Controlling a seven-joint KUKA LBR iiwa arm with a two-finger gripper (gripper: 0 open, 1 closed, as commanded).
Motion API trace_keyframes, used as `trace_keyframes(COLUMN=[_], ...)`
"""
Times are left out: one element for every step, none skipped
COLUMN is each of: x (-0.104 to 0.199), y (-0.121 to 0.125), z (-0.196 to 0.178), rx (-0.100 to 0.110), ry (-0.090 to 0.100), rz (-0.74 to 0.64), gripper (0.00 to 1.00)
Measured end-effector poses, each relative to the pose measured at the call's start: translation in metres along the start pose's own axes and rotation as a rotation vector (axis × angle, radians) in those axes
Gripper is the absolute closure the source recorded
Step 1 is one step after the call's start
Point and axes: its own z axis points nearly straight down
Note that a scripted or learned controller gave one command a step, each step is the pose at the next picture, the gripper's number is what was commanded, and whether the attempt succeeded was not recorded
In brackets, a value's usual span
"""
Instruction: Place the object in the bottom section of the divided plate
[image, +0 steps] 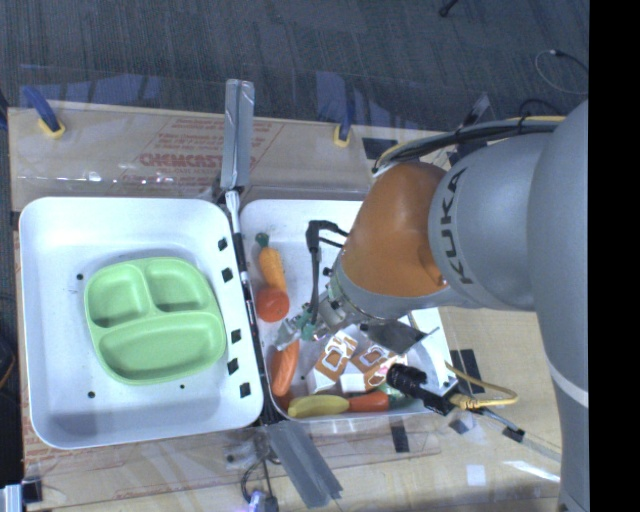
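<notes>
A light green divided plate (152, 318) lies in the left white bin (50, 400); its large bottom section (165, 345) holds nothing. My gripper (312, 322) is low in the right bin (300, 212), under the orange wrist band (400, 240), among toy foods. Close to it lie a carrot (271, 267), a red tomato (272, 303) and a second orange carrot (284, 368). A small green and white piece (303, 324) shows right at the gripper, and I cannot make out whether it is held.
A yellow banana-like piece (318, 405) and a red piece (368, 402) lie along the right bin's front wall, with brown-and-white pretzel shapes (340, 357) behind them. A metal divider (236, 150) runs between the bins. The arm covers most of the right bin.
</notes>
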Motion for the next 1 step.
trace_keyframes(x=[0.0614], y=[0.0281], z=[-0.0002], rx=[-0.001], ry=[-0.001], rz=[-0.036], gripper=[1.0])
